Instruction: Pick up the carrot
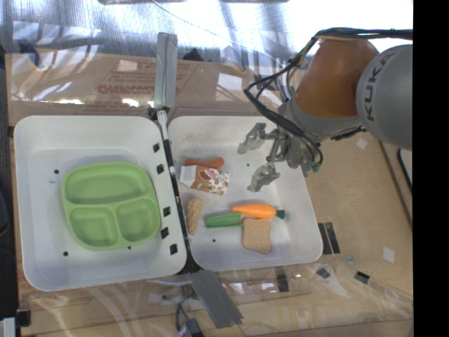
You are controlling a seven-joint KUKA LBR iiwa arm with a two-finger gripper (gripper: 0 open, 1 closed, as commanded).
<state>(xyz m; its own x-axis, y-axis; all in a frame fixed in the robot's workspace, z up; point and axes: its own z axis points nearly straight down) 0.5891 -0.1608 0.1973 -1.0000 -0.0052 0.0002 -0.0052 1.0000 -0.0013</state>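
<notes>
Right bin | claw spread wide — holds nothing | carrot lies below it, apart

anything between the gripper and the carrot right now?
Nothing visible. The open two-finger gripper hovers over bare floor of the right white bin; the orange carrot lies below it in view, flanked by the green cucumber and tan bread slice.

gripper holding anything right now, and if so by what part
Nothing is held. The gripper hangs open over the right bin, with bare space between its fingers. The carrot lies on the bin floor below it, untouched.
</notes>
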